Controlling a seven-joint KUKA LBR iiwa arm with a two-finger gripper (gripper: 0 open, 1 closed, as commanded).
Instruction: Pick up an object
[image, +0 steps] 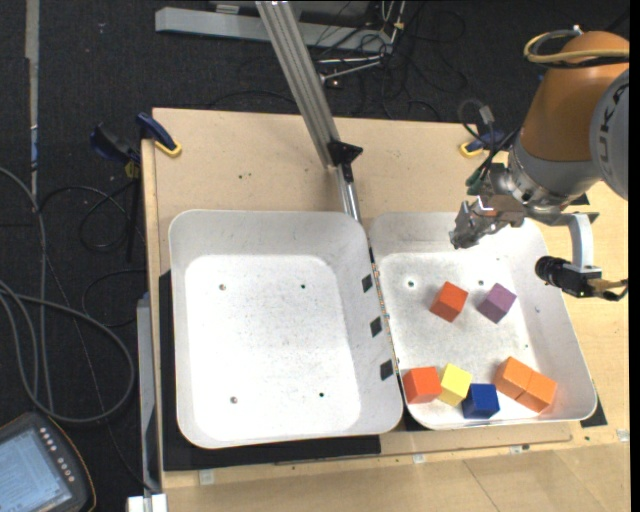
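Tabletop (255, 165) was a light wood board on a dark carpeted floor (70, 280), with loose cables (60, 330) running around the left side. Blue-and-yellow clamps (155, 135) sat at the back left corner and another clamp (478, 135) at the back right edge. A slanted metal pole (300, 75) came down from the top to the gap between the bins. A screen corner (35, 470) showed at bottom left.

Arm (570, 105) came in from the right, orange band over a grey wrist. Jaws (468, 232) hung over the back edge of the right bin (560, 330); too dark and small to read, so I could not tell how far apart they stood or whether anything was in them.

Nearest blocks to the jaws were the orange cube (449, 301) and the purple cube (496, 301), side by side mid-bin, both in front of the jaws and clearly apart from them.

Rest of the right bin: along the front wall, a red-orange cube (422, 384), touching or just beside a yellow cube (455, 383), then a blue cube (481, 400) tight against the yellow one. A larger orange block (525, 383) lay near the front right corner, tilted.

Left bin (185, 300) showed a bare speckled white floor. The two bins butted together at the centre, with dark tabs (378, 325) along the seam.
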